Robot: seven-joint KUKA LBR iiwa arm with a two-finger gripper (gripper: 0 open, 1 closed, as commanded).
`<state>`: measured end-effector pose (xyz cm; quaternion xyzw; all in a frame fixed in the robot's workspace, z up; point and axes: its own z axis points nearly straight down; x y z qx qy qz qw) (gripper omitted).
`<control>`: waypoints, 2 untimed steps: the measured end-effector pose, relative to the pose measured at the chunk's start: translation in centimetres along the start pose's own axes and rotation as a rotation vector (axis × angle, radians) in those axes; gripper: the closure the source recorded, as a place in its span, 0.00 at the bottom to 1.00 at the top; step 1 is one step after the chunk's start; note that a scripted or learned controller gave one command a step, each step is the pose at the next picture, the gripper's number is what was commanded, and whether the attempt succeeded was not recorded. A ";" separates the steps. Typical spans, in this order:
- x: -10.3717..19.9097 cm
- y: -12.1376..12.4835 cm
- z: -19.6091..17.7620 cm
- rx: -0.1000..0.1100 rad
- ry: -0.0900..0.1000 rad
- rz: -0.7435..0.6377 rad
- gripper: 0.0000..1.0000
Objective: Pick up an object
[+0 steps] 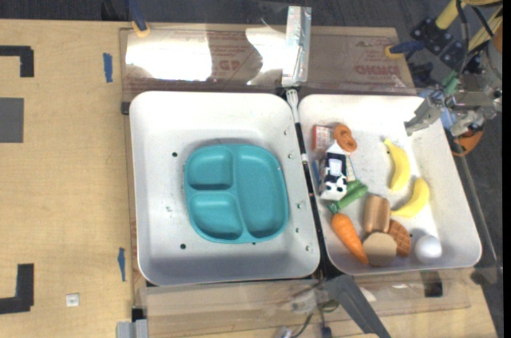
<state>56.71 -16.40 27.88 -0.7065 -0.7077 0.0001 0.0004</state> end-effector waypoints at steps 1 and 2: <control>-1.2 -2.8 13.6 0.007 0.001 0.230 0.00; -2.9 0.3 18.4 -0.002 0.001 0.283 0.00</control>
